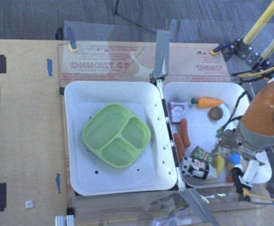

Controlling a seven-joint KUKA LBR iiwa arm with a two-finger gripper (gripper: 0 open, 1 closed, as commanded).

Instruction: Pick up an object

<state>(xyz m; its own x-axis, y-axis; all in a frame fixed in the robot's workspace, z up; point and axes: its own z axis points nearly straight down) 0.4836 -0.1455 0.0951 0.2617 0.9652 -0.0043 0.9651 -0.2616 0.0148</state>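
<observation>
The right bin (200, 86) holds several small objects. An orange carrot (207, 102) lies at the back beside a brown ball (215, 113) and a pink carton (177, 111). Two reddish sausages (184, 132) lie along the bin's left side. Toward the front sit a green packet (201, 153), a black-and-white item (195, 168), a yellow piece (218, 162) and a blue piece (234, 159). My gripper (223, 147) hangs over the front right of this bin, just above the yellow piece, and the wrist hides how it stands.
The left bin (76, 140) holds a green divided plate (116, 134). The arm's orange band (265, 112) and grey wrist cover the right bin's right side. Cables and a white part (250, 171) hang at the front right corner. Yellow poles (264, 15) stand at the back right.
</observation>
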